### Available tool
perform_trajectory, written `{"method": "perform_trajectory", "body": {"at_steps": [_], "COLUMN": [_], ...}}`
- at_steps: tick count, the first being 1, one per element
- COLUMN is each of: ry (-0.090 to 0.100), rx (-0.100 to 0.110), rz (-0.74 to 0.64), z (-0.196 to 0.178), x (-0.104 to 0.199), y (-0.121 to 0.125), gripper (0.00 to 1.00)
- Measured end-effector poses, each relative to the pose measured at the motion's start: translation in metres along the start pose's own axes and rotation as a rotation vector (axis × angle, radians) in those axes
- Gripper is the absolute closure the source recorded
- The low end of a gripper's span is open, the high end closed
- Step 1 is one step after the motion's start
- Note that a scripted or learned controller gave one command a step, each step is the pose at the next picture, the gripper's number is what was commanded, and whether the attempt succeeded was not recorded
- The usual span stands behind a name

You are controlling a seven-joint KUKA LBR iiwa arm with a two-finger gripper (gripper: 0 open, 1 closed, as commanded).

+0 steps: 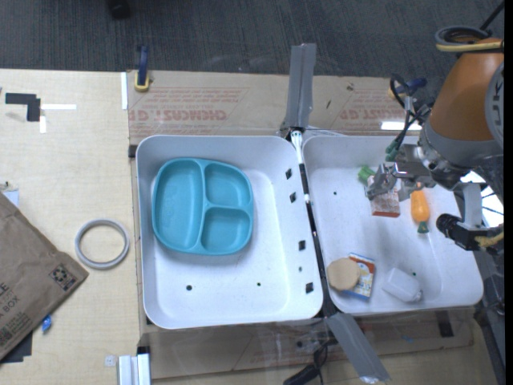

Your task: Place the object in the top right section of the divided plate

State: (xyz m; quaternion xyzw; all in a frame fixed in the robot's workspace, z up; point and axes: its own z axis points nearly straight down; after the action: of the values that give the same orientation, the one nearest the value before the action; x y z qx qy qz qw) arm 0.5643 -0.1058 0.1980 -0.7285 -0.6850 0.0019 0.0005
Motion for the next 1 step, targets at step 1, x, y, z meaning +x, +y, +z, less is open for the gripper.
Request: {"method": "perform_trajectory", "body": {"at_steps": [1], "ry": [0.001], "rx": [0.001], "rz": [0.089], "z": [0.0075], "x": [0.0567], "y": [-0.051], "gripper": [1.0]}}
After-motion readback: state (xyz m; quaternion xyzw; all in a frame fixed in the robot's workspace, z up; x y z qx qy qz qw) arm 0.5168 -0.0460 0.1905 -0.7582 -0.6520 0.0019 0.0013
